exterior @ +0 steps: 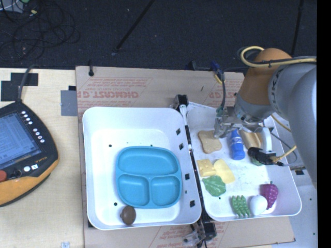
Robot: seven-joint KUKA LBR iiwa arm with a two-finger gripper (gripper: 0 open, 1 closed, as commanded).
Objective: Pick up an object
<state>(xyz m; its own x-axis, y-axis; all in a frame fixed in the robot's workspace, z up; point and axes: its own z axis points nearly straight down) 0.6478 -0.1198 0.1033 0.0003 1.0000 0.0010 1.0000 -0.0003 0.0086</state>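
Gripper (pixel 223 127) low in right bin (pixel 289 211), between toast (pixel 209 141) and bottle (pixel 237 144); finger state cannot be told. Risk judged: 2 items crowded, either nudged aside, nothing grasped.

Pale wooden desk (pixel 41 221), brown cardboard sheet (pixel 134 87), two white bins (pixel 98 164) side by side, handheld controller (pixel 20 149) at left
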